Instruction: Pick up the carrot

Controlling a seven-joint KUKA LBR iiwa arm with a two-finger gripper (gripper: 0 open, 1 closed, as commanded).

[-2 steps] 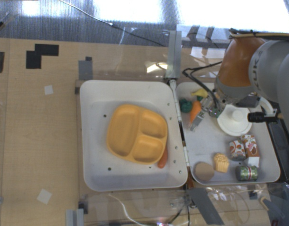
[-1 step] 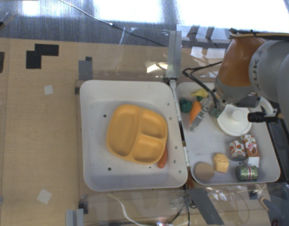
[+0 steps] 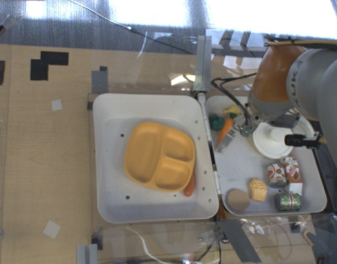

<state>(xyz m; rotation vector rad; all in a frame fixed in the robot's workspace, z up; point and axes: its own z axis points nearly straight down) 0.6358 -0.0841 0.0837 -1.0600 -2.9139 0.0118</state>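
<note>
Right shallow white plastic bin: the orange toy carrot with a green leafy top lay in the far left part, close to the wall shared with the other bin. It was tilted, with the green top pointing up-left in the camera view. The two-finger gripper was low over the same corner, its grey metal tip just beside the carrot's lower end. Contact could not be confirmed, and whether the claw was apart or together could not be told at this angle. The carrot was not seen clamped.

The grey arm with its orange band came in from the right over the bin's far edge.

Other contents of the right bin:
- small yellow piece, beyond the carrot
- two red-and-white patterned packs
- green can on its side
- yellow ridged block
- tan round lump, near the front wall

Left shallow white plastic bin: a yellow compartment plate lay near the middle, with an orange-red rod-shaped piece touching its near right edge.
</note>
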